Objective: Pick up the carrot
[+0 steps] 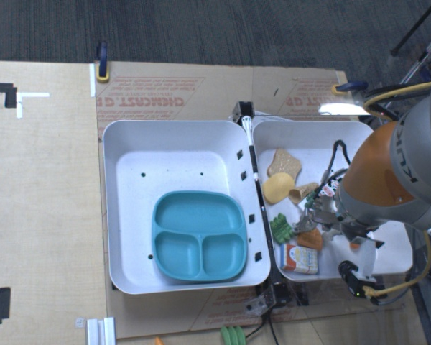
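The carrot [310, 238], an orange wedge-like piece, is lying in the right bin [388, 261], toward its front half, directly under the claw [314, 218]. The claw is hanging right above the carrot, seemingly touching its upper edge, but whether it is released or clenched cannot be told from this slanted view. Just left of the carrot, a green leafy toy vegetable [281, 228] is sitting against the bin's left wall. Just in front of the carrot, a small printed carton [301, 259] is lying flat, its top edge touching or nearly touching the orange piece. Behind the claw, a round yellow piece [278, 188] is resting beside a tan slice of toy bread [284, 164], and a small tan cone-like item [302, 191] is lying between them and the claw. The grey arm with its orange band [377, 172] is reaching in from the right over the bin. In the left bin [122, 157], a teal divided plate [199, 235] is sitting near the front. Both bins are standing on the cardboard-covered counter [43, 214].
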### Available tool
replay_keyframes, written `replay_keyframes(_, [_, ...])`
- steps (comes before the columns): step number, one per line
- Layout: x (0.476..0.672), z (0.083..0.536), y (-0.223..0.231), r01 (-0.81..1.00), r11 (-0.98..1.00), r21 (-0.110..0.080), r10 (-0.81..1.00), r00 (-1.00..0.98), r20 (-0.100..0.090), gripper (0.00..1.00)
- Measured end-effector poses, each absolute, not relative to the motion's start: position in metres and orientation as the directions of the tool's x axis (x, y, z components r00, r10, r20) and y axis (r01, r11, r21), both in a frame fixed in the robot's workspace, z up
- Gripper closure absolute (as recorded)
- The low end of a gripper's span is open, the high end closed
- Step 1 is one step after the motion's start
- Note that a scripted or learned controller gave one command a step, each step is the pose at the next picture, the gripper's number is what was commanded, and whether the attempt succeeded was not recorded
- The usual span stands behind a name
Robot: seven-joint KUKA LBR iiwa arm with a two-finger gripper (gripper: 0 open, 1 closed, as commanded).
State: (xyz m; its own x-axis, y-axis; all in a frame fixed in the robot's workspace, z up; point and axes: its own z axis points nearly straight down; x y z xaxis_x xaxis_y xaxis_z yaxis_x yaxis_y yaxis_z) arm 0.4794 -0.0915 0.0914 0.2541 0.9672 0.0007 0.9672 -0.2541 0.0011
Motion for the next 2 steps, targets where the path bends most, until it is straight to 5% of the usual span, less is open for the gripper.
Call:
replay_keyframes(1, [0.479, 0.091, -0.094, 0.891, -0.453, 0.002, 0.891, 0.453, 0.000, 1.00])
replay_keyframes(2, [0.517, 0.191, -0.007, 0.852, -0.523, -0.003, 0.852, 0.523, -0.002, 1.00])
